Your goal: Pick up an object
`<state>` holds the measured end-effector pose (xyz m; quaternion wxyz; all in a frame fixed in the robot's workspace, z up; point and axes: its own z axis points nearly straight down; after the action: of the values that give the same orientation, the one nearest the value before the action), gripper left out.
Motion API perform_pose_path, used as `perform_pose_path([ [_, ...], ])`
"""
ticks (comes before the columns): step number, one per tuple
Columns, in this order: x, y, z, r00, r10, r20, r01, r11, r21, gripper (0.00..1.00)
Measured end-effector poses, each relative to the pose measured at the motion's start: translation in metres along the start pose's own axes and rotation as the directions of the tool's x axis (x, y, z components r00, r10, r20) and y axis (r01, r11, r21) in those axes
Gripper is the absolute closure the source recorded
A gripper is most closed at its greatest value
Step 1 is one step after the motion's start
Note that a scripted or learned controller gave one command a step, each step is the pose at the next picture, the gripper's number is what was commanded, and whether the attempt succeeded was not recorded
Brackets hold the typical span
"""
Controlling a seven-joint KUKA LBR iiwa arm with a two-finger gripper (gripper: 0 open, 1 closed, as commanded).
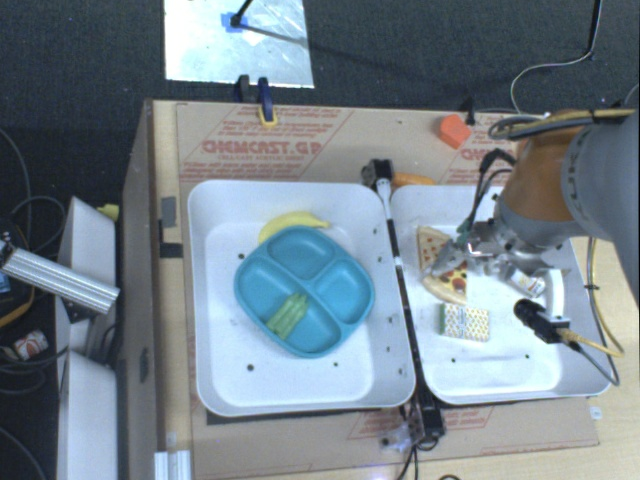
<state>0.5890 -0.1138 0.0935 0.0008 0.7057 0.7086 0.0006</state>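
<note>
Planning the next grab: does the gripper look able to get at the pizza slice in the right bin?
Probably yes: the gripper hangs just beside the pizza slice, which lies uncovered in the right bin.

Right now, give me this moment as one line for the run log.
gripper: over right bin, at pizza slice | grasp: cannot tell | left bin: blue plate, banana

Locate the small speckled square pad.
In the camera view, the small speckled square pad lies in the right-side white bin, just nearer the camera than the triangular toy pizza slice.
</note>
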Motion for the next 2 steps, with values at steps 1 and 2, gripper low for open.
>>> perform_pose_path([
  [1,0.016,-0.058,0.004,1.0,0.004,0.002,-0.004,1.0,-0.015,0.0],
  [2,0.018,-0.056,-0.008,1.0,0.002,0.0,-0.002,1.0,-0.017,1.0],
])
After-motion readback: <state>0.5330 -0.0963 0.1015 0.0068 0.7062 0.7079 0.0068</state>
